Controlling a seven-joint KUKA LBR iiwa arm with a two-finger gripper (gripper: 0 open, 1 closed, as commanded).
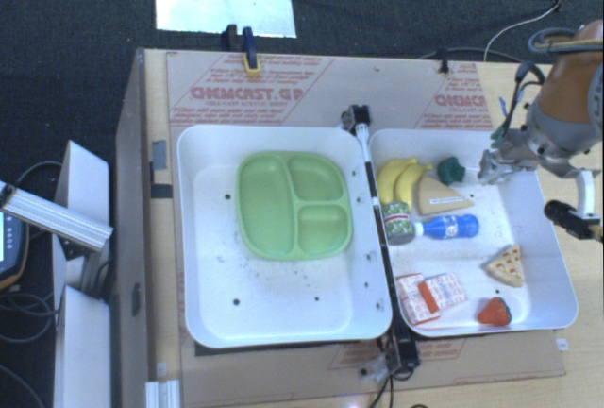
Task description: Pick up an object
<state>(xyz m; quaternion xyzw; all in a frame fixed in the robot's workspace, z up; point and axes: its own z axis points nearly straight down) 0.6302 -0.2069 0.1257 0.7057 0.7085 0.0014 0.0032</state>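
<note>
The gripper [494, 166] is seen low over the right bin [562, 288]; its jaw state cannot be told. Just beside it lies a dark green object [450, 170], with bananas [400, 179] farther off.

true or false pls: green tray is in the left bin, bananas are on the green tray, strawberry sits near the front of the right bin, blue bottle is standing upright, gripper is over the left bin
1. The green tray lies in the left bin. True.
2. The bananas are on the green tray. False: they lie in the right bin, beside the divider.
3. The strawberry sits near the right bin's front edge. True.
4. The blue bottle stands upright. False: it lies on its side.
5. The gripper is over the left bin. False: it is over the right bin's far side.
</note>
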